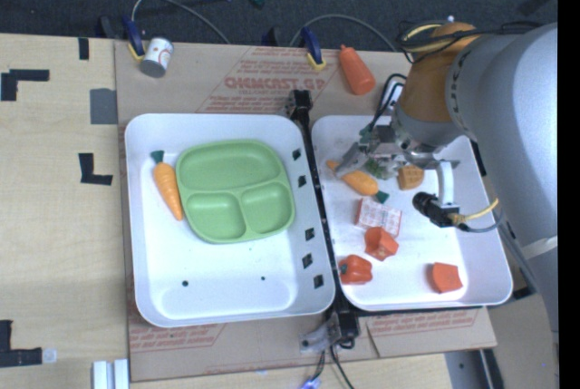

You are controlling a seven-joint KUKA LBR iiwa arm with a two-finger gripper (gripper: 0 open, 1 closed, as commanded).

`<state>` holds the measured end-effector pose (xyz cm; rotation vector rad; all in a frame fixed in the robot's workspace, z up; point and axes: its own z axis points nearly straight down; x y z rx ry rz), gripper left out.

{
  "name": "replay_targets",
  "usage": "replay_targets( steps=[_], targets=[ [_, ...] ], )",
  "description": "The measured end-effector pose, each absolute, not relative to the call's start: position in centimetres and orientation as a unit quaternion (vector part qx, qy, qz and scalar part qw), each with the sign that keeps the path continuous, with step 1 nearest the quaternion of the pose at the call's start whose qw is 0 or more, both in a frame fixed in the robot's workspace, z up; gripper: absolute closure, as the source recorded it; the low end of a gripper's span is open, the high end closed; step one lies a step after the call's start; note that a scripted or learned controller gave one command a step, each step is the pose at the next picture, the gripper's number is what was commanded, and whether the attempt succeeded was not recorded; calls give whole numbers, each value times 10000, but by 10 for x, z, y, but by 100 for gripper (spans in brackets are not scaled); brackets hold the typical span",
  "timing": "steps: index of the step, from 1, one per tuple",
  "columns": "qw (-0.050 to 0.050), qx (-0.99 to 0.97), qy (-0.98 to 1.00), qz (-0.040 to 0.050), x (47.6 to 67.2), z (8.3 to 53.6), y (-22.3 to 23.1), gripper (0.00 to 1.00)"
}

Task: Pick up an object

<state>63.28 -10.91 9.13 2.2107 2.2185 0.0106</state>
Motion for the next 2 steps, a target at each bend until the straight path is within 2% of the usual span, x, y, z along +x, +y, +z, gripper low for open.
replay_targets(
  steps=[1,2],
  targets=[
    [45,7057,7085,22,632,99,-109,100],
    [5,7061,7081,5,669,185,-44,100]
  ],
)
